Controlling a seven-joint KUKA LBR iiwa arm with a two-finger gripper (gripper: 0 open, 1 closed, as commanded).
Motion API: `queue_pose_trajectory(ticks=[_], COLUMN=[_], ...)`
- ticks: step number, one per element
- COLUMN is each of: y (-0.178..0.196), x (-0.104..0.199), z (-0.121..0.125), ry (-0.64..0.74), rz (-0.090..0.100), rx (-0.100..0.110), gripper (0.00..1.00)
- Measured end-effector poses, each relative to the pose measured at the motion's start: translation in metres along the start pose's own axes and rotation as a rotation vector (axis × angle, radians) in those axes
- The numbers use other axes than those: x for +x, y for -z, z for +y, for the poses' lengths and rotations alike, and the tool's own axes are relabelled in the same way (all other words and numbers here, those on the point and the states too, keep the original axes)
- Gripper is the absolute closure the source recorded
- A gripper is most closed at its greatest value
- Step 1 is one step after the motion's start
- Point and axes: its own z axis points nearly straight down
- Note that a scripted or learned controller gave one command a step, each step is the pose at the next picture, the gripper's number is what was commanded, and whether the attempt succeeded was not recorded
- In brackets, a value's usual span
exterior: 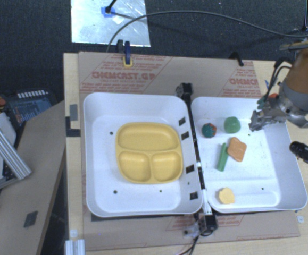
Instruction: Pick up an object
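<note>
Green ball (232, 125) looks light, rigid and roll-prone; grip across its middle; claw (256, 122) state unclear.

The arm (305, 73) is cut off by the right edge above the right bin (286, 195); its gripper (256, 122) (blurred, small) hides its fingertips.

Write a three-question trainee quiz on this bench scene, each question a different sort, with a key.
1. True or false: the yellow tray lies in the left bin.
2. Which lies nearest the gripper? A) green ball B) yellow piece C) green stick
3. Fill in: the orange piece lies in the ___ bin.

Key: 1 true; 2 A; 3 right.
</note>
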Motion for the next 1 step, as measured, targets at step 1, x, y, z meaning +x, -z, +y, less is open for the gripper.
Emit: queue_pose_trajectory(ticks=[1], y=[0.064], x=[-0.0033], z=[-0.0008], ry=[0.0], rz=[-0.001], rx=[-0.002], gripper=[1.0])
